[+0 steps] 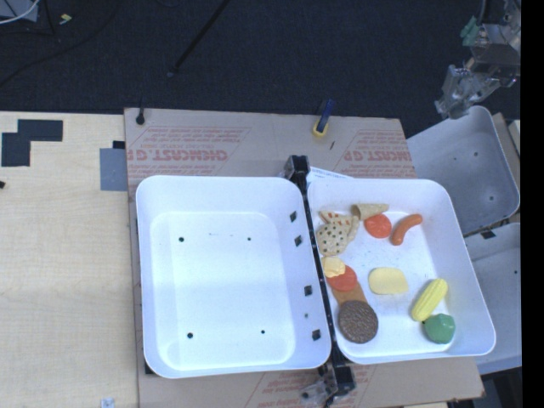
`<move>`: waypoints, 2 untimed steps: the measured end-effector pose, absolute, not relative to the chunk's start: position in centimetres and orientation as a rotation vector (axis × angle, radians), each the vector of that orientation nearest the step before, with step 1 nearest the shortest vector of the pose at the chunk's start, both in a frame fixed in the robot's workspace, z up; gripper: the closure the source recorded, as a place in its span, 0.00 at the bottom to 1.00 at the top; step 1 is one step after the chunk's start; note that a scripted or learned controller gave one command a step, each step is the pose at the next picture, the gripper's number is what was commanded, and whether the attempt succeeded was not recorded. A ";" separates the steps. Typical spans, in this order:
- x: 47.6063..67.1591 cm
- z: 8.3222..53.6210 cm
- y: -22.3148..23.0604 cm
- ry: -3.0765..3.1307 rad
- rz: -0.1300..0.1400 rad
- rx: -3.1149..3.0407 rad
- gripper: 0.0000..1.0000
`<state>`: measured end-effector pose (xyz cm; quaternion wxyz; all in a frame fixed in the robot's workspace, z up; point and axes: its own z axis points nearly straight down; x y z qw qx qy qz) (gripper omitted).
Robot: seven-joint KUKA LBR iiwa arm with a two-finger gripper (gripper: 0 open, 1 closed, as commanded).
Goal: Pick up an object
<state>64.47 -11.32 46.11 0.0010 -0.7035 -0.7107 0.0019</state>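
- The gripper [466, 92] hangs in the upper right of the frame, above the dark background and well apart from both bins; whether the jaws are spread or pressed together I cannot tell, and nothing shows between them.
- The right bin [459, 228] sits in the lower right of the frame on the cardboard sheet [212, 147] that covers the table [59, 270].
- The left bin [153, 228] lies just beside it, the two touching along a line of black clips down the middle.
- In the right bin, near its upper left corner, a waffle-patterned piece [334, 233] lies beside a tan wedge [369, 210].
- Just right of those are a round red tomato [378, 225] and an orange sausage [406, 227], tilted, close together.
- Along the bin's left wall, lower down, a small yellow piece [334, 267] touches a red piece [344, 280], and below them lies a round brown cookie [358, 321].
- A pale yellow slab [388, 281] rests near the bin's middle.
- At the lower right of the bin a yellow corn cob [429, 299] lies tilted, with a green round object [439, 328] just below it.
- A blue and yellow clamp [323, 118] sits at the cardboard's upper edge.
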 end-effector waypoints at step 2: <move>64.4 53.7 -10.2 -2.223 0.004 -2.216 0.00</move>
